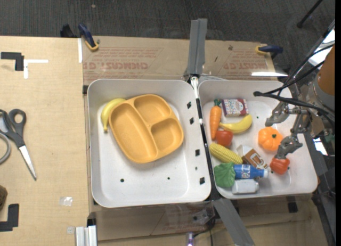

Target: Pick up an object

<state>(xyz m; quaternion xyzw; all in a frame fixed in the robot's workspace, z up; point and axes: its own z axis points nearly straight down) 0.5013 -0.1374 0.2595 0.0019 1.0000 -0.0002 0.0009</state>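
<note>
The right bin [303,183] holds several toy foods: a carrot [214,120], a pink box [234,106], a yellow banana [238,125], a red pepper [224,137], a corn cob [226,154], an orange pumpkin [269,138] and a red tomato [279,165]. My gripper [283,130] hangs over the bin's right side, open. One finger sits above the pumpkin and the other reaches down to just over the tomato. The pumpkin lies just left of the gap, and nothing is gripped.
At the bin's front lie a green item [224,175], a blue-labelled bottle [249,172], a white piece [245,187] and a brown packet [254,159]. The left bin [106,186] holds a yellow divided plate [146,128] with a banana [109,113] beside it. Scissors [18,138] lie on the bench at left.
</note>
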